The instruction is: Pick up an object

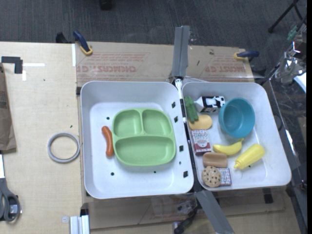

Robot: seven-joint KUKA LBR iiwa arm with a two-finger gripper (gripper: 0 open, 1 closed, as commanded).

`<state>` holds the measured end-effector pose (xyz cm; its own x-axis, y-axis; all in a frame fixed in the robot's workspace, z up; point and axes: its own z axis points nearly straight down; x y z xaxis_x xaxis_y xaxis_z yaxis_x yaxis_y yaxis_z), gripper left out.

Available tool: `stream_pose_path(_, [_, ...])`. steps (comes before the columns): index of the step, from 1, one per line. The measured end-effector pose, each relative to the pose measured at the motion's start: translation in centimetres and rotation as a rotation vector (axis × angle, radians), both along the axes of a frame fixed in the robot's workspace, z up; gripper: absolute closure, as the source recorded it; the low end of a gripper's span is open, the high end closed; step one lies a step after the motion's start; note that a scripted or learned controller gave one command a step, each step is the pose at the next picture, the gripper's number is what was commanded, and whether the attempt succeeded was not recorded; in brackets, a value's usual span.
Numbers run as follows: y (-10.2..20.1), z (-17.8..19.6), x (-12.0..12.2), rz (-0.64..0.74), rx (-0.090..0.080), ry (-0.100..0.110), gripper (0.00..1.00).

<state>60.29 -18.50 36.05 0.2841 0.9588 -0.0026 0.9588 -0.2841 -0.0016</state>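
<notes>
The left bin (92, 169) holds a green divided plate (144, 136) with an orange sausage (107, 140) lying beside its left edge. In the right bin (273, 177) a blue bowl (237, 117) stands at the back. In front of the bowl lie a banana (228, 147) and a yellow squeeze bottle (249, 156). A cookie (211, 176) and a brown bun (215, 159) sit near the front. A red-and-white packet (200, 141), a tan lump (201, 122), a green vegetable (191, 109) and a black-and-white carton (212, 102) line the left and back side.
On the bench left of the bins lie a grey ring (63, 146), scissors (9, 206) and a brown bag (6, 116). A blue clamp (83, 42) and a yellow clamp (246, 55) hold the cardboard behind the bins. A grey post (181, 50) rises between the bins.
</notes>
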Motion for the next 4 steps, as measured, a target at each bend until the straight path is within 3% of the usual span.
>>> stream_pose_path(1, [-3.1, -17.1, 2.1, 0.208, 0.002, 0.001, 1.0])
stream_pose_path(2, [-3.1, -17.0, 2.1, 0.209, 0.001, 0.0, 0.0])
stream_pose_path(3, [-0.2, -26.7, 5.7, 0.317, -0.001, -0.004, 0.0])
stream_pose_path(4, [-1.6, -26.2, 3.2, 0.379, 0.001, -0.002, 0.0])
